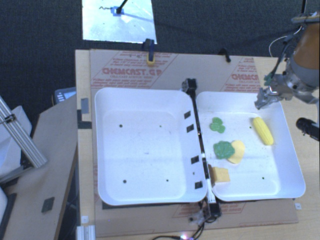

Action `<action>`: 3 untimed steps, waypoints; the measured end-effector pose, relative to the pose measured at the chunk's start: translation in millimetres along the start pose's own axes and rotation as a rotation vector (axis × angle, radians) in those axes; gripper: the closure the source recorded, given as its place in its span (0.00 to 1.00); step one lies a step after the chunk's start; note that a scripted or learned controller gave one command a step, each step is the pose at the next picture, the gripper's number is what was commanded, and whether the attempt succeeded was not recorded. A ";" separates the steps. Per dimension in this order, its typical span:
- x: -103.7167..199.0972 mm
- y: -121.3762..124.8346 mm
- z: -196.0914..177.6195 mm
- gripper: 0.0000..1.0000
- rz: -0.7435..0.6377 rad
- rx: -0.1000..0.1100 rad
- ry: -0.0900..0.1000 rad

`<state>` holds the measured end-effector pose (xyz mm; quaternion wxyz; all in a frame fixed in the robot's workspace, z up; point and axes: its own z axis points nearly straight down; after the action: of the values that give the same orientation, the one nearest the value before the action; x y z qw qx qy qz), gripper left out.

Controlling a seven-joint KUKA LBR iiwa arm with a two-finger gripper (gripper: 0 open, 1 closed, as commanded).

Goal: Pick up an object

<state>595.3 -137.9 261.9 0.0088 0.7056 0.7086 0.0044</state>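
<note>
The right bin (280, 184) holds a yellow corn cob (263, 130), a small green piece (217, 125), a larger green broccoli-like piece (223, 149) touching a pale yellow piece (237, 151), and an orange-yellow block (219, 175) near the front left corner. My gripper (264, 99) hangs over the far right corner of this bin, above and behind the corn cob. Nothing shows between its fingers.
The left bin (145, 149) lies beside the right one, with a black hinged divider (196, 134) between them. Both bins rest on a cardboard sheet (130, 69). A shiny metal plate (117, 14) lies behind the bench, and a metal rail (20, 139) stands at the left.
</note>
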 end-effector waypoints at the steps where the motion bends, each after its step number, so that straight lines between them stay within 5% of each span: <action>1: 44.2 -13.9 143.8 1.00 -0.002 0.024 0.009; 2: 28.4 -55.0 -36.3 1.00 0.002 0.005 0.004; 3: 48.2 -87.7 74.0 1.00 0.003 0.024 0.008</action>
<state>508.7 -90.6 186.0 -0.0026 0.7065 0.7077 -0.0010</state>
